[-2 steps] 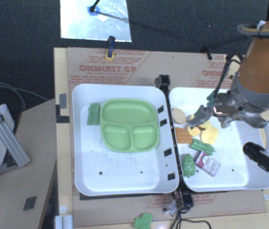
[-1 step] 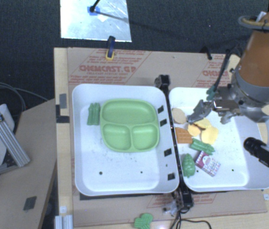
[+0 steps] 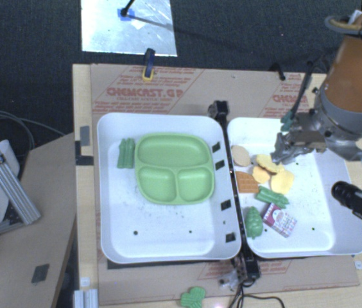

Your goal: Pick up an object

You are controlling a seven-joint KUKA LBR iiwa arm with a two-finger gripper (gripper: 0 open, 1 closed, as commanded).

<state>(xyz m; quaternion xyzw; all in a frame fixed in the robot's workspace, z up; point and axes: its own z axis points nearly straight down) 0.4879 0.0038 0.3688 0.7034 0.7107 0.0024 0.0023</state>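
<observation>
You see the gripper (image 3: 282, 151) poised over yellow toy food (image 3: 268, 164) in the right bin (image 3: 335, 236), right of centre; its grip state cannot be told.

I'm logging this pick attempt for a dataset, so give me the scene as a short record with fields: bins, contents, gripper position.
left bin: green divided plate in the middle; green bean-like piece beside it, toward the left wall
right bin: cluster of toy foods near the divider: round tan piece, yellow pieces, orange waffle-like piece, green pieces, small red-and-white packet
gripper: low over the right bin, at the yellow pieces
grasp: cannot tell
outside bins: green item on the bench front edge
</observation>
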